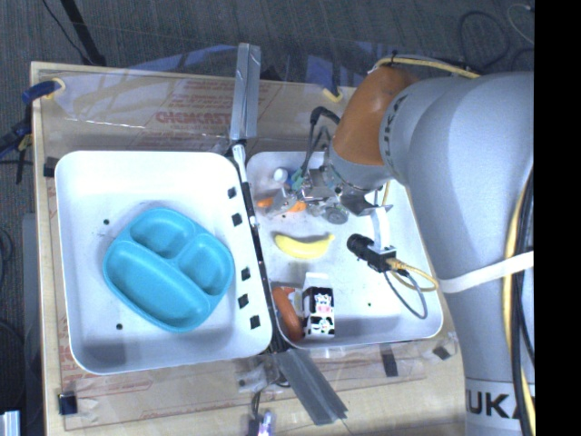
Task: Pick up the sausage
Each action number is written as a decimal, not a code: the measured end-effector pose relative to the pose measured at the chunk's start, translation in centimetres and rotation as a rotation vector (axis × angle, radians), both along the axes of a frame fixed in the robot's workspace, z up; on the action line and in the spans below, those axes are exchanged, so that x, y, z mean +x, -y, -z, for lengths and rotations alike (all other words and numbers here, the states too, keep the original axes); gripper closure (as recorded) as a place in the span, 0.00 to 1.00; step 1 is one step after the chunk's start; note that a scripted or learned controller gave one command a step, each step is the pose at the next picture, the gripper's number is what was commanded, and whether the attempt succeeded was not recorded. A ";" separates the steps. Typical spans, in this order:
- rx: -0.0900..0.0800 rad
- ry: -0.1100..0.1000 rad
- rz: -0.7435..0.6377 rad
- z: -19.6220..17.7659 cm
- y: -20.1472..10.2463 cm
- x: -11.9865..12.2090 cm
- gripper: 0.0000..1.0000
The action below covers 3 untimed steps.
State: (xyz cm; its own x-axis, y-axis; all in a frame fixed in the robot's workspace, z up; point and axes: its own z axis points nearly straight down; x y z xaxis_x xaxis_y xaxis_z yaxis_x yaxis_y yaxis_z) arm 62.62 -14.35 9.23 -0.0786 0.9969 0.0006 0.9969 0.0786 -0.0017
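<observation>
Nearest you, at the front edge of the table (pixel 54 371), you have two shallow white bins side by side: the left bin (pixel 82 334) and the right bin (pixel 413 321).

Start at the front of the right bin. You see one sausage (pixel 286 309), a reddish-brown, stubby link lying lengthwise against the bin's left wall in the front left corner. Just beside it, on its right and touching or nearly so, stands one small carton (pixel 318 312) printed in black and white like a cow. A little farther back lies one banana (pixel 302 244), yellow and curved, well clear of the sausage.

In the left bin you count one blue divided plate (pixel 168 266) with three compartments, set at a slant near the middle.

Farther back in the right bin, the end effector (pixel 313 193) sits low over the rear left corner, among a few small items, one orange, too cluttered to name. You cannot tell from this view how the end effector is set, nor whether it grips anything. The one grey arm (pixel 463 162), with its orange band (pixel 363 121), comes in from the right. The sausage lies well apart from the end effector.
</observation>
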 end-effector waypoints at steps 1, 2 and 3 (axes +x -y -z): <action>0.000 -0.001 -0.004 -1.0 -0.1 0.0 1.00; 0.000 0.000 -0.041 -6.1 0.5 -3.9 1.00; 0.000 -0.001 -0.045 -7.1 0.5 -3.8 1.00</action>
